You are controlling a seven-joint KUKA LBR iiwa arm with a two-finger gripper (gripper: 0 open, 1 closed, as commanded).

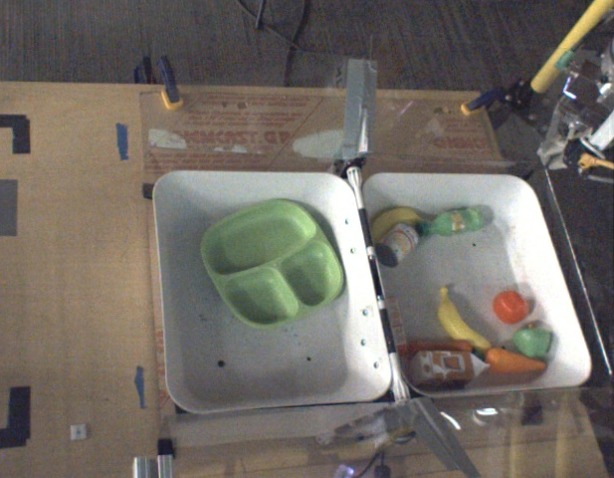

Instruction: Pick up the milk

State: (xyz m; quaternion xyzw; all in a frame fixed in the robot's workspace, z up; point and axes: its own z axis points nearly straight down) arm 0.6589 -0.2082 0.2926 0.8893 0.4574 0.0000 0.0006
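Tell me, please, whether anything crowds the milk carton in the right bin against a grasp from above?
Nothing lies on the milk carton. It lies against the bin's near-left corner, and the carrot touches its right end; the banana lies just behind.

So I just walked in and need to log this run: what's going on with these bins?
Nothing is being handled at this moment. The milk carton lies on its side at the near edge of the right bin, beside a carrot and a banana. A green bottle, a can and a tomato are also in there. The left bin holds a green divided plate. The milk has not been picked up yet.
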